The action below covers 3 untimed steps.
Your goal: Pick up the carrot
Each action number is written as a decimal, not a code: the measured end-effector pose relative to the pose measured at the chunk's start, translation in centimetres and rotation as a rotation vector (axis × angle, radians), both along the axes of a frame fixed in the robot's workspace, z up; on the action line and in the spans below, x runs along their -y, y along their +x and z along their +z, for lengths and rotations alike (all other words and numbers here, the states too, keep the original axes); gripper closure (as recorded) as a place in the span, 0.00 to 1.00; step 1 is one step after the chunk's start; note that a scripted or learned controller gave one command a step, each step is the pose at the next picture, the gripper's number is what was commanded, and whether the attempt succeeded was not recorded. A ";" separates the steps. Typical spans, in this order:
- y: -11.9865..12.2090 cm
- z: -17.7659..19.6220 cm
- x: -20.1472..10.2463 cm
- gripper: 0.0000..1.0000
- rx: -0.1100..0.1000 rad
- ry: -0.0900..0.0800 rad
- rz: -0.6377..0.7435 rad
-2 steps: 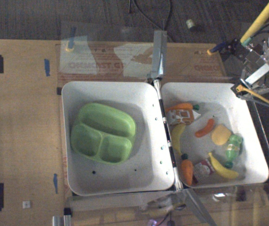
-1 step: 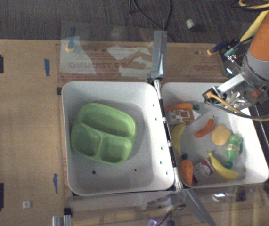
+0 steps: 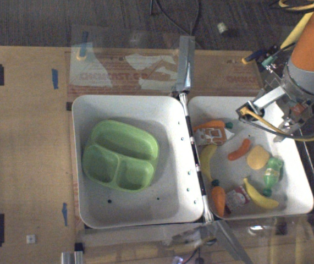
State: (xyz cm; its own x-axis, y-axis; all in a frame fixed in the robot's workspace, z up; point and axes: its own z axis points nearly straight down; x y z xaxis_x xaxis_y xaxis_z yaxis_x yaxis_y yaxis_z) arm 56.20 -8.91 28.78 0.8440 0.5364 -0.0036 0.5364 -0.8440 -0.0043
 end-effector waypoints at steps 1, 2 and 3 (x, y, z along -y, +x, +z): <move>1.7 -4.2 0.0 0.00 0.001 0.001 0.122; 8.7 -9.3 -3.9 0.00 0.005 0.000 0.335; 2.4 -7.8 -2.8 0.00 0.002 0.002 0.247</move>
